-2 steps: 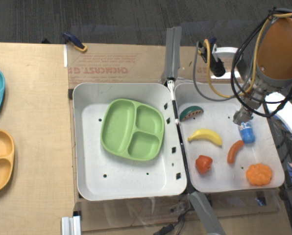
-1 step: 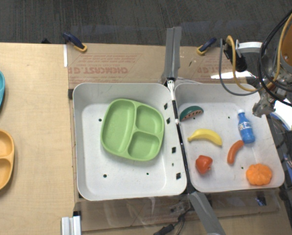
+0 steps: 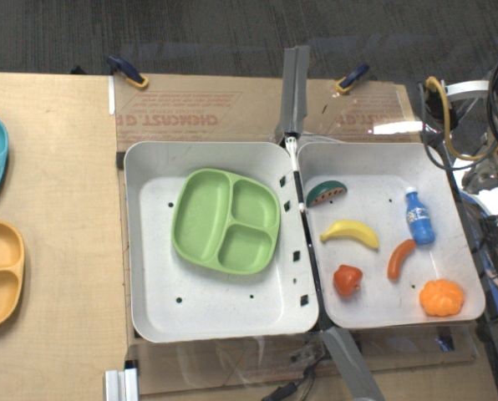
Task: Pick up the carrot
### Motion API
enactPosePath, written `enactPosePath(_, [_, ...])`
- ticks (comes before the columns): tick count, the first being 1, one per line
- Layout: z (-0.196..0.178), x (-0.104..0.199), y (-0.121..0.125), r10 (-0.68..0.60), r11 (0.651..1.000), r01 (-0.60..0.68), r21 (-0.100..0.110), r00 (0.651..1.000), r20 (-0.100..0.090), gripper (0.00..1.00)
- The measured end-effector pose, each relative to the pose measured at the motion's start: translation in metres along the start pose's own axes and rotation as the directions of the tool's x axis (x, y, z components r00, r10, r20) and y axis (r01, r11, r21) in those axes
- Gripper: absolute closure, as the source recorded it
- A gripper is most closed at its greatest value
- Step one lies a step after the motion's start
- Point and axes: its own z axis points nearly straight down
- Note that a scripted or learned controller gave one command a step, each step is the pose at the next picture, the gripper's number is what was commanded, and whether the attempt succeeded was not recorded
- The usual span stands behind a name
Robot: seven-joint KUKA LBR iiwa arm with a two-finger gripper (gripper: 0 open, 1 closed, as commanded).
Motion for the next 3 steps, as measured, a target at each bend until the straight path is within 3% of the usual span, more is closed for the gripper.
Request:
enactPosePath(1, [-0.0353, -0.0047, -0.0013, 0.002, 1.0, -0.002, 0.001, 1.0, -0.001, 1.0])
enactPosePath(3, [-0.0366, -0.0007, 0.0003, 0.002, 1.0, -0.002, 0.001, 1.0, -0.001, 1.0])
